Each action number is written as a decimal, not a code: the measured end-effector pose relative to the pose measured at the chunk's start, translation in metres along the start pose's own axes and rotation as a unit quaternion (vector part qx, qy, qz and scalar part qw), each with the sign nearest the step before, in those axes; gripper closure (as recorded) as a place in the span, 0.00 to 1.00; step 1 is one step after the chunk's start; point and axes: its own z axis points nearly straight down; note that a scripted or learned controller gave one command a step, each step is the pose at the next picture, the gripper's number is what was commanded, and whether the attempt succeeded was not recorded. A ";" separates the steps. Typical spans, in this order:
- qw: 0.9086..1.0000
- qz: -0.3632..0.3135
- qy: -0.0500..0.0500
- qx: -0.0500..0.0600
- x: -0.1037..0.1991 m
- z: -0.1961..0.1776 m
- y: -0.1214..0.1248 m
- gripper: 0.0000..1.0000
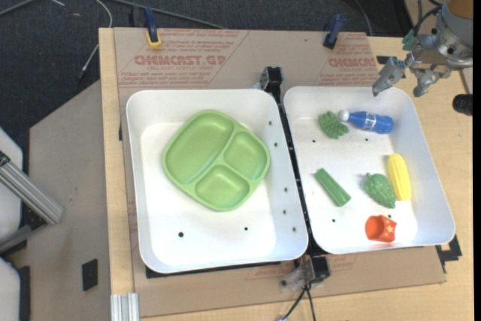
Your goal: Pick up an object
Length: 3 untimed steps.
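The scene is lit evenly and brightly from above, with no hard shadows cast. The two white bins (143, 184) are rendered very bright, close to washed out along their rims, and soft shading is seen only under the green plate (216, 159). The dark floor (52, 49) is left dim and low in detail. Slight softness and grain are noted overall; the gripper (400, 80) is mildly blurred. Small items are resolved coarsely, with edges slightly smeared.
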 end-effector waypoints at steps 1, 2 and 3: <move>1.000 -0.002 -0.001 -0.007 0.001 -0.008 0.002 0.00; 1.000 -0.002 0.000 -0.003 0.009 0.052 0.003 0.00; 1.000 -0.001 0.000 -0.003 0.008 0.115 -0.001 0.00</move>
